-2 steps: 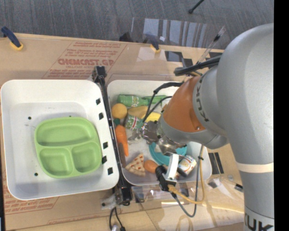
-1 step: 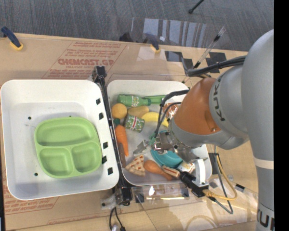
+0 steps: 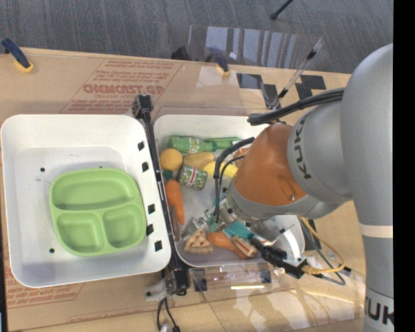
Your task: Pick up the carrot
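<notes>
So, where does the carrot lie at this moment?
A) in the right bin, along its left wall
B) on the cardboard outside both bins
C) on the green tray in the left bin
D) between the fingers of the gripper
A: the carrot lies lengthwise beside the left wall of the right bin, below the lemon, apart from the gripper.

Green plate (image 3: pixel 97 211) — left bin (image 3: pixel 17 185)
</notes>
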### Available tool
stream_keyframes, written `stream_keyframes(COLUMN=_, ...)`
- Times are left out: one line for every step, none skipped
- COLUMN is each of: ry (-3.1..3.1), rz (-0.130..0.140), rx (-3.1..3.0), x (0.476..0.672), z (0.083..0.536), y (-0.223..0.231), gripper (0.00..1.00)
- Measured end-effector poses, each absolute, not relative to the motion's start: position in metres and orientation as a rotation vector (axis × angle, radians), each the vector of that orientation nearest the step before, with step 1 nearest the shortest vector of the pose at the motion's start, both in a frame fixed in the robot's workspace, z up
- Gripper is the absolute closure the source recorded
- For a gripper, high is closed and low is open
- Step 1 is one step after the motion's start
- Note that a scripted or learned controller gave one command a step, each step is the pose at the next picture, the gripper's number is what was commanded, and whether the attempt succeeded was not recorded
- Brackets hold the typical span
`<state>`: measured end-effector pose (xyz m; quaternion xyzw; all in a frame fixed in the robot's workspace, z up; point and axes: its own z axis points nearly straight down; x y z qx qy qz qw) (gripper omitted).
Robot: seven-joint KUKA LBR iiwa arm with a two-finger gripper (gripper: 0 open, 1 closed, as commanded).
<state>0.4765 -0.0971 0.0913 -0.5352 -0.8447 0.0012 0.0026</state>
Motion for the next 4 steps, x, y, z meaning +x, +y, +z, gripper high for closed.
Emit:
stream_keyframes(ry=-2.654, rz=0.004, rx=-1.668, x=0.478, z=0.101, y=-0.096, gripper=1.0)
stream_keyframes(ry=-2.197, rz=0.0, rx=-2.235, x=0.477, z=0.192, y=-0.008, gripper=1.0)
stream_keyframes(ry=-1.854, rz=0.012, rx=-2.527, x=0.484, z=0.19, y=0.037, gripper=1.0)
stream_keyframes(ry=-1.87, rz=0.019, rx=-2.507, x=0.484, z=0.199, y=0.038, gripper=1.0)
